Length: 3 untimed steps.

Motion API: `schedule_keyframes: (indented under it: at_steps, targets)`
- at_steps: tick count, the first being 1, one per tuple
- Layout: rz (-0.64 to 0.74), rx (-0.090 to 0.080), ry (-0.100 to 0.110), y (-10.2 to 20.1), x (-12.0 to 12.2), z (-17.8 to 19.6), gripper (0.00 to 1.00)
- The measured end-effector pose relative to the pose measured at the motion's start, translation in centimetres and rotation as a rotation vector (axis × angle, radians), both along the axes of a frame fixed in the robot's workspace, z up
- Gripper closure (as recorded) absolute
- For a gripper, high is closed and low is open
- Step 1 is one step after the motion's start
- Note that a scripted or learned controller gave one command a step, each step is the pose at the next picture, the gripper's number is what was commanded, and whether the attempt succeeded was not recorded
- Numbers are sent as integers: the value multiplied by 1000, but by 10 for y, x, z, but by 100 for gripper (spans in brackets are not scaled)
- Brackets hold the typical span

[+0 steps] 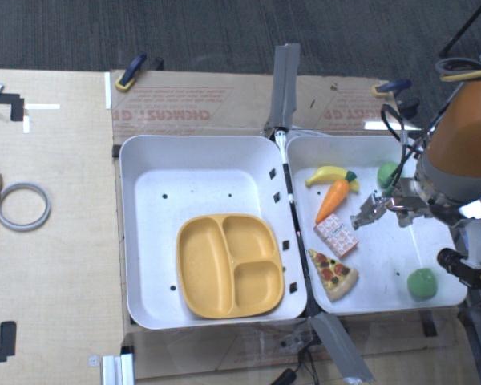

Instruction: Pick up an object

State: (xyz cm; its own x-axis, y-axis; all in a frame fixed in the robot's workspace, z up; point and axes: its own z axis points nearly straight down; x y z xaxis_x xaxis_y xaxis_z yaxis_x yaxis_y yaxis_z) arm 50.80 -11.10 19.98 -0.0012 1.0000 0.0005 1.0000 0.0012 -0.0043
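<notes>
Claw (367, 213) hovers just beside carrot (331, 200), mid right bin (385, 291)

1. two white bins: left bin (144, 239), right bin (385, 279)
2. one yellow divided plate (228, 265)
3. one banana (327, 175), one carrot (332, 200), one pizza slice (333, 273)
4. one pink carton (336, 235)
5. two green balls: near ball (422, 283), far ball (387, 174)
6. one tape roll (21, 206)

1 fixed camera looks down at a slant on 2 white bins (136, 239).
</notes>
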Motion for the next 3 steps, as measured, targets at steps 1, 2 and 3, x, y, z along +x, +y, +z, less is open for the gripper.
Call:
schedule_keyframes:
  at_steps: [1, 2, 3]
  targets:
    - [-1, -2, -12, 16, 31, -104, 0]
    - [100, -1, -14, 10, 71, -103, 0]
    - [72, -3, -5, 2, 140, -104, 0]
